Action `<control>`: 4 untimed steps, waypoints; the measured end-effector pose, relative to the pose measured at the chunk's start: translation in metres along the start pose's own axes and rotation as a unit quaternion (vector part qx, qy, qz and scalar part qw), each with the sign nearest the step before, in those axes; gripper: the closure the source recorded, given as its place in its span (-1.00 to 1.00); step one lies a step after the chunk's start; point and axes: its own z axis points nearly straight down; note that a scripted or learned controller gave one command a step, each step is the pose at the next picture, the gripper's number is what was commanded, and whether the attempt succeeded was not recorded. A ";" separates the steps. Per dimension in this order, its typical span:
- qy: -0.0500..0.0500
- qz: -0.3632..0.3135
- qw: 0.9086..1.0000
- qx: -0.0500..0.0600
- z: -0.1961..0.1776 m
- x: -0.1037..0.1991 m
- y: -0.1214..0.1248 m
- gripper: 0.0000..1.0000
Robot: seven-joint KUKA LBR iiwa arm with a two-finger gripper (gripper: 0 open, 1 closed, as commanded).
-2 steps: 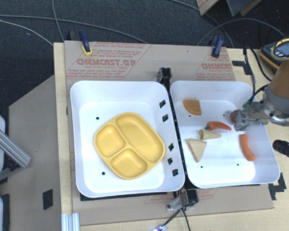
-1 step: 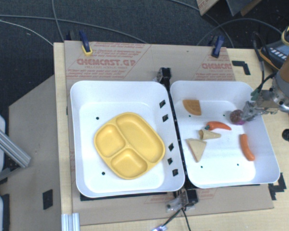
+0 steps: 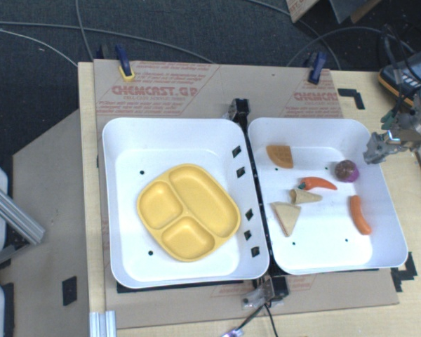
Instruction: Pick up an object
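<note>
Round purple plastic fruit (image 3: 346, 170): lies in right white bin (image 3: 386, 248), ungrasped | grey two-finger gripper (image 3: 376, 150): at bin's right rim, state undeterminable | pick pending

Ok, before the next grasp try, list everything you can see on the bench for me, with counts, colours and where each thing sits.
Shallow white plastic bins: 2, white, side by side on the bench.
Yellow three-compartment plastic plate: 1, yellow, middle of the left bin.
Orange-brown wedge: 1, right bin, far left part.
Round purple toy fruit: 1, purple, right bin, far right part.
Red-orange toy chilli with green stem: 1, right bin, centre.
Tan triangular pieces: 2, tan, right bin, below the chilli.
Orange sausage-shaped toy: 1, right bin, right side.
Blue clamps: 2, far edge of the board.
End effector: 1, grey, at the right bin's far right rim.
</note>
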 end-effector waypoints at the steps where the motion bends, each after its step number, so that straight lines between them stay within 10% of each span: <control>1: 0.003 -0.002 1.000 0.004 -0.005 0.046 -0.003 1.00; 4: 0.003 -0.002 1.000 0.005 0.000 0.206 -0.045 1.00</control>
